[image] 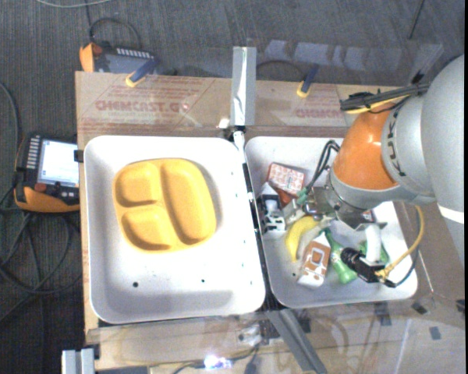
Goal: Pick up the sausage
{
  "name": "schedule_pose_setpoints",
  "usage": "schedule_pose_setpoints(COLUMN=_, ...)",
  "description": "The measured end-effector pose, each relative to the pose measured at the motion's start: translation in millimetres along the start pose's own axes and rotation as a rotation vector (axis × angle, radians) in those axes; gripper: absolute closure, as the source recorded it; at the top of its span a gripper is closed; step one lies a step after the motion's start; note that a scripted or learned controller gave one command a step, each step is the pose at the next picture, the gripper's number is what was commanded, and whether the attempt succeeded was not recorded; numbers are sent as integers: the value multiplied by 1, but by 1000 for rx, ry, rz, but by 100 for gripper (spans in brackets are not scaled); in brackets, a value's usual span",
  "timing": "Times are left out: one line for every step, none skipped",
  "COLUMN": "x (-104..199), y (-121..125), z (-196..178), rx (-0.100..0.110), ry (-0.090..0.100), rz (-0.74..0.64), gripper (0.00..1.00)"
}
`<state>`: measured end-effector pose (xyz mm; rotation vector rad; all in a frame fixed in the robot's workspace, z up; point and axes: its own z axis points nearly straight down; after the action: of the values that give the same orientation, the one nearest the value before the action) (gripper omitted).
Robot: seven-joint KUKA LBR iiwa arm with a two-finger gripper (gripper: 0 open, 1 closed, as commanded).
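Grey carpet and loose cables ring the bench, where two white bins sit side by side and my arm hangs over the right one.

From my seat I see the left bin (101, 287) bearing just the yellow divided tray (166, 202), while the right bin (409, 287) keeps all the clutter, which is why the arm (390, 142) reaches down there. Its wrist covers the gripper (333, 209), so I cannot tell whether the claw is released or clenched, nor on what. Beneath it lie a banana (296, 236), a reddish-brown packet (285, 178), a white carton (315, 262) and green pieces (343, 269). I judge the sausage must be in this heap, but I cannot pick it out for certain.
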<state>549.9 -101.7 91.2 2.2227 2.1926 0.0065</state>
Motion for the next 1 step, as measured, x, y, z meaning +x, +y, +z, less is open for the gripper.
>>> schedule_pose_setpoints(x=-3, y=85, z=6, rx=37, ry=6, rz=52, gripper=0)
